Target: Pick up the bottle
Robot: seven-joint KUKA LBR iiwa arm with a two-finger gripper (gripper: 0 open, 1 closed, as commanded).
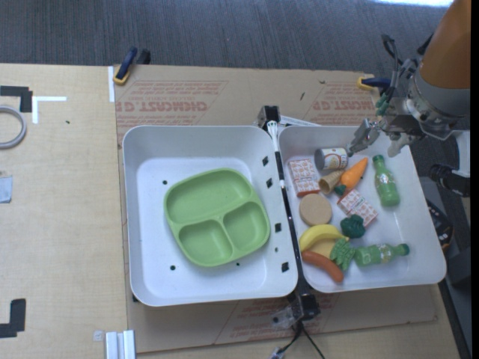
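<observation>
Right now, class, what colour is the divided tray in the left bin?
Light green; the tray shows in the camera view.

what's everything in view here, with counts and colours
bins: 2, white, side by side on the bench
tray: 1, green, three compartments, left bin
bottles: 2, green, right bin; one by the right wall, one lying near the front
carrot: 1, orange, right bin
can: 1, silver, on its side, right bin
cartons: 2, red and white, right bin
banana: 1, yellow, right bin
broccoli: 1, dark green, right bin
clamps: 2, blue and yellow, at the cardboard's far edge
end effector: 1, grey, above the right bin's far edge
</observation>
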